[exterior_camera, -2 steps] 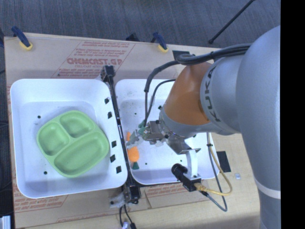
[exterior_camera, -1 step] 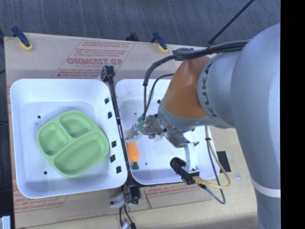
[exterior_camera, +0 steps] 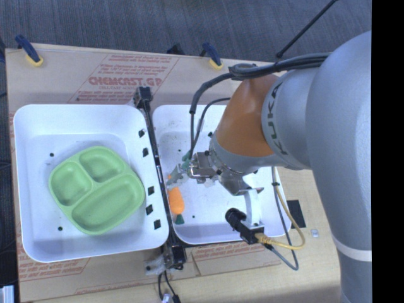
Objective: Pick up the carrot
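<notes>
A bench covered in brown cardboard is seen from above at a slant, with two shallow white bins side by side on it. The left bin holds a light green plate with three sections, lying flat near its middle. A black divider with clips runs between the bins. Just right of it, in the right bin, a small orange carrot with a green end lies on the white floor near the bin's left wall and toward its front edge. Above and slightly right of the carrot, the gripper is low inside the right bin, close to the carrot but apart from it; whether its fingers are spread or pressed together cannot be told, as the tips are too small and cluttered. Behind it the wrist's orange band leads up to the large grey arm, which covers much of the right side. A yellow cable loops over the bin's front right corner.
</notes>
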Available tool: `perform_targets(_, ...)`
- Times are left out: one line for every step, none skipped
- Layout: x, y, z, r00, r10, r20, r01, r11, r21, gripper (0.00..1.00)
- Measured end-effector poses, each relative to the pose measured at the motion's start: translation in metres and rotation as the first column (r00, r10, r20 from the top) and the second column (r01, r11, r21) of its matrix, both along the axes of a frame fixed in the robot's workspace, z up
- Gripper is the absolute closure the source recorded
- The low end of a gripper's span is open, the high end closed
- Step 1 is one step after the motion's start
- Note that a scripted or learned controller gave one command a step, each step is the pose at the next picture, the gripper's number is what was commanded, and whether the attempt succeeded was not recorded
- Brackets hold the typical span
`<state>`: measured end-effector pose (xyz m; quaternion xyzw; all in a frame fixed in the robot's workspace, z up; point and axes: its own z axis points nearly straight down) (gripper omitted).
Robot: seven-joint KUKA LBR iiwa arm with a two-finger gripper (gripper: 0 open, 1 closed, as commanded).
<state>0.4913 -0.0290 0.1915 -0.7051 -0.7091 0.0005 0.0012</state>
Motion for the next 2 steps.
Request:
perform_targets(0.0000,0.0000,0.0000,1.000,0.000,0.000,0.000,1.000,0.000,0.00)
perform_targets(0.0000,0.0000,0.0000,1.000,0.000,0.000,0.000,1.000,0.000,0.00)
